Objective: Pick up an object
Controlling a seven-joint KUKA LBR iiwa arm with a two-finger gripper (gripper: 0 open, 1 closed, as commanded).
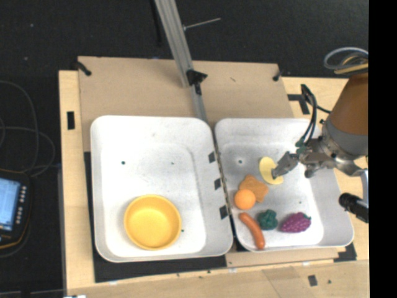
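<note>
Camera view: gripper (280,170) at right-centre of frame, over right bin (322,225), touching yellow slice (268,167); finger state cannot be told. Risk: thin slice slips, or neighbouring orange (245,198) gets knocked.

The right bin (322,228) holds six small toy foods. A pale yellow flat piece (268,168), maybe a banana slice, lies near the middle of the bin. Just below it lies a tan, bread-like piece (257,187), and an orange ball (244,199) touches its lower left side. A red-orange sausage (253,230) lies at a slant near the front left corner. Beside it sit a dark green broccoli (268,219) and a purple bunch of grapes (294,223).
</note>
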